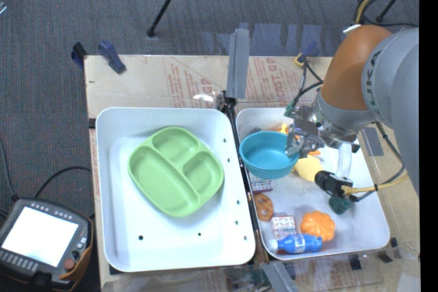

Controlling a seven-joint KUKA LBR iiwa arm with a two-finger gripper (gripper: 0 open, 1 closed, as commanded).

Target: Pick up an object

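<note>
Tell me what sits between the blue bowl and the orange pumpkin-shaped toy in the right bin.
In the camera view, a pretzel and a small printed packet lie between the blue bowl and the orange pumpkin-shaped toy, on the right bin's floor.

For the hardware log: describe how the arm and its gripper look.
The arm is a thick, rounded grey casing with a broad orange band above the wrist. Yellow and black cables loop behind it, and more cables trail below the wrist. The gripper is a small dark metal assembly with thin wires around it.
</note>
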